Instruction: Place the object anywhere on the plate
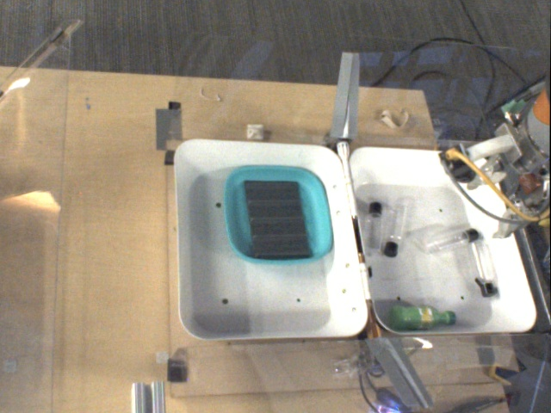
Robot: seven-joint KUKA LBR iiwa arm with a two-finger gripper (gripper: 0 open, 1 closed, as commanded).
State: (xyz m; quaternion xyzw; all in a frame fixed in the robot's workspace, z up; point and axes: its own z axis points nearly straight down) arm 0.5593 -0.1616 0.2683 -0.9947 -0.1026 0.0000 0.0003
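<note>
A wooden bench (86, 256) on dark carpet bears two white bins. The arm's wrist (521, 166) sits over the right bin's (448, 317) far right edge; how its grip stands cannot be told. A green bottle (420, 317) lies down-left of it along the near wall, neck pointing right. The teal plate (320, 222) lies well left, bare bin floor around it.
</note>
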